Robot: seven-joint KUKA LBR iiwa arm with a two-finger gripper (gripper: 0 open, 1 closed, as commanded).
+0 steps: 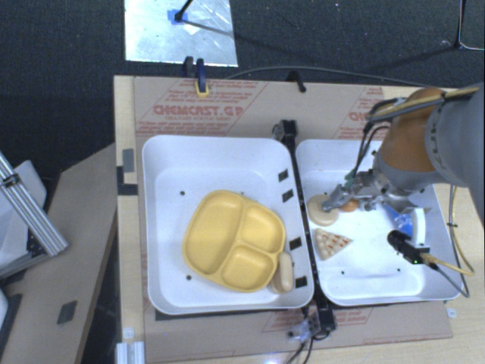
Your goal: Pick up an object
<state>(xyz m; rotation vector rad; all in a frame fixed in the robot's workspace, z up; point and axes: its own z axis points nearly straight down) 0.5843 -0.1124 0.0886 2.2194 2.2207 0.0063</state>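
Observation:
My gripper (pixel 336 201) reaches in from the right and hangs low over the left part of the right bin (pixel 364 290). Its tip is right over the upper edge of a round beige disc (pixel 320 212) that lies by the bin's left wall. A small orange piece (pixel 349 205) shows just behind the gripper, partly hidden by it. Below the disc lies a pizza-slice toy (pixel 332 243). A blue and white object (pixel 403 221) lies under the wrist at the right of the bin.
The left bin (pixel 170 203) holds a yellow divided plate (pixel 233 239) and a pale bread-roll shape (pixel 283 272) against the plate's lower right edge. A black divider (pixel 299 203) runs between the bins. A blue-handled clamp (pixel 201 76) sits at the bench's back edge.

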